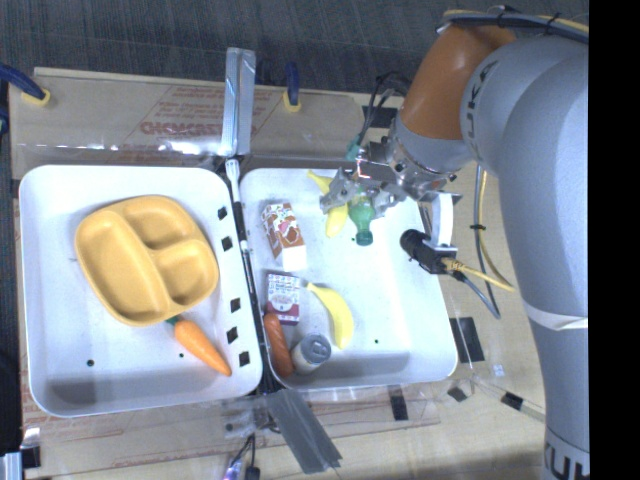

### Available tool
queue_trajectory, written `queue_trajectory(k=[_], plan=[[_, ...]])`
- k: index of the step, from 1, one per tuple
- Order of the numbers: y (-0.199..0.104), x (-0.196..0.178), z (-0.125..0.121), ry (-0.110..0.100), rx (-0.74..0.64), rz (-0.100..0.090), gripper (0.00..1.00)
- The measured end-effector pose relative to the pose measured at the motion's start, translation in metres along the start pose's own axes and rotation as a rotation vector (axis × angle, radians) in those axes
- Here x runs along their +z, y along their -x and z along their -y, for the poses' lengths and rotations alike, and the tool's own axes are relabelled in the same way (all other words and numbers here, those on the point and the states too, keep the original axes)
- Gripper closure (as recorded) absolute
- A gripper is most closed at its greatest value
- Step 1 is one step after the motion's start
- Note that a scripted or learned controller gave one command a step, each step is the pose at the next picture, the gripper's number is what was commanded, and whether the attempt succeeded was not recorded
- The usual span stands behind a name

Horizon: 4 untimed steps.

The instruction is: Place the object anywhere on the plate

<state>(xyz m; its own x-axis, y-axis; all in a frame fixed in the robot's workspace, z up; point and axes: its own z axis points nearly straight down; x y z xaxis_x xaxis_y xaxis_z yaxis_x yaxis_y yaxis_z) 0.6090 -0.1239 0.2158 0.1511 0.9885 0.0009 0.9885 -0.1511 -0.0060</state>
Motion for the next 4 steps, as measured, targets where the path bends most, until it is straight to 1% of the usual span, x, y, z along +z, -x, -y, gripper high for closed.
queue_trajectory(k=[1,2,3,4], plan=[[-0.081,0.025,-0.029,0.002,0.133,0.001,1.00],[-0.160,0.002,0.059,0.001,0.028,0.001,1.00],[-0.219,-0.038,0.047,0.002,-0.047,0.002,1.00],[-0.254,0.002,0.012,0.003,-0.202,0.003,1.00]])
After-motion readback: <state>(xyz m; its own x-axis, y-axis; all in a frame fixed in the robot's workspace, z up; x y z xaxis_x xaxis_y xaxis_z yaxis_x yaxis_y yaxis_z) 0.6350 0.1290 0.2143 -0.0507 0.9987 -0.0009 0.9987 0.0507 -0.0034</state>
